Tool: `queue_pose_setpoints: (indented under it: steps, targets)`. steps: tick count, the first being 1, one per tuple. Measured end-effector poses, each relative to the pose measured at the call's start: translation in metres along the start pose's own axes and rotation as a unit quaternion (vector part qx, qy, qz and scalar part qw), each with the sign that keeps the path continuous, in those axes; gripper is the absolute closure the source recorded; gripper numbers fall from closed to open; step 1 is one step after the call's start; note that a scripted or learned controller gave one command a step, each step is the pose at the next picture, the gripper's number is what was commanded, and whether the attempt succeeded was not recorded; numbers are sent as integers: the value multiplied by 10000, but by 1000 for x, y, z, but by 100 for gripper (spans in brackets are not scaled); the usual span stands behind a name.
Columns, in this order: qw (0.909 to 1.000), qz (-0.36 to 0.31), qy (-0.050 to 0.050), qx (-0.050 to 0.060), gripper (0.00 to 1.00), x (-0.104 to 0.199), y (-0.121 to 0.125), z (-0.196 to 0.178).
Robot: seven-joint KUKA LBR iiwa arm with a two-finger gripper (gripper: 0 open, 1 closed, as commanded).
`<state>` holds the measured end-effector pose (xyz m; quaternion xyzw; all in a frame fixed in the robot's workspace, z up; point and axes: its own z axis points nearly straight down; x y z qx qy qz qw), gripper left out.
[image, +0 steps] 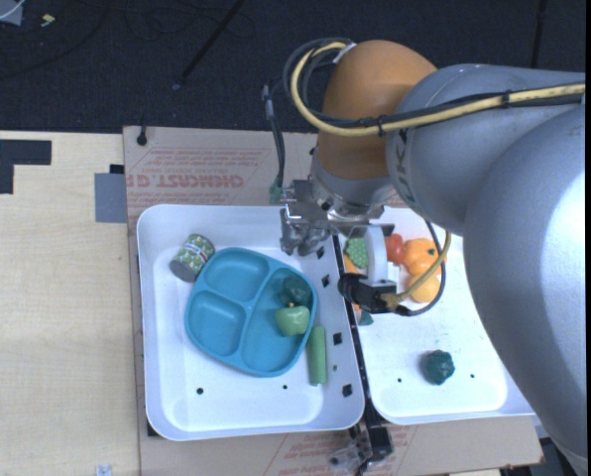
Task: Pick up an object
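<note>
A KUKA arm's gripper (301,232) hangs over the far right corner of the left bin (153,296), close to the wall it shares with the right bin (479,397). The wrist hides the gripper's working end, so it cannot be told whether it is spread or closed, and nothing is seen held in it.

The nearest candidates lie on the camera side of the gripper, lower in the view. A dark green piece (296,291) sits almost directly under it, in the near compartment of a blue divided plate (226,317). A green pepper (293,318) touches that piece on its camera side. Further the same way, a green stick (317,355) lies just off the plate's rim, its long axis parallel to the shared wall.

A small patterned can (192,256) lies well off to the gripper's left. Across the wall to its right sit orange fruit (421,257), and a teal ball (437,367) lies well apart toward the camera.

A pick from here would probably be a short drop toward the camera rather than a crossing into the other bin.
</note>
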<state>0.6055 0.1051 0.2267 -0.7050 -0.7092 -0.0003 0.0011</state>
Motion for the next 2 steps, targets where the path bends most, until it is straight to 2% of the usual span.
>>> queue_pose_setpoints:
  steps: [1,2]
  targets:
    - [10000,19,-8,4,100,6,10,-10]
    - [10000,34,-16,19,100,3,3,-10]
